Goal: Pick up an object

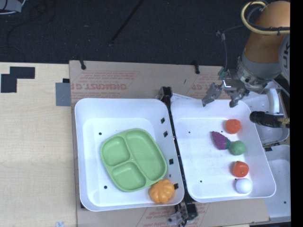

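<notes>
Objects for picking, as I log them from my remote station, largest first. Two shallow white plastic bins sit side by side on the bench: left bin [90, 122], right bin [199, 174]. Grey arm with orange band [265, 37] reaches in from the far right. Pale green three-compartment plastic tray [133, 159] lies flat in the left bin, turned at a slant. Two-finger metal gripper [222, 97] hangs above the far edge of the right bin, its fingers spread apart with nothing between them. Orange pumpkin-shaped toy [161, 191] rests at the near right corner of the left bin, touching the tray's near edge. Purple lumpy toy [219, 140] lies mid-bin on the right, just beside a green ball [237, 147]. Orange-red round toy [232, 126] sits far of those two. Second orange-red round toy [240, 169] sits nearer me, with a white ball [243, 186] just beside it on its near side.
</notes>
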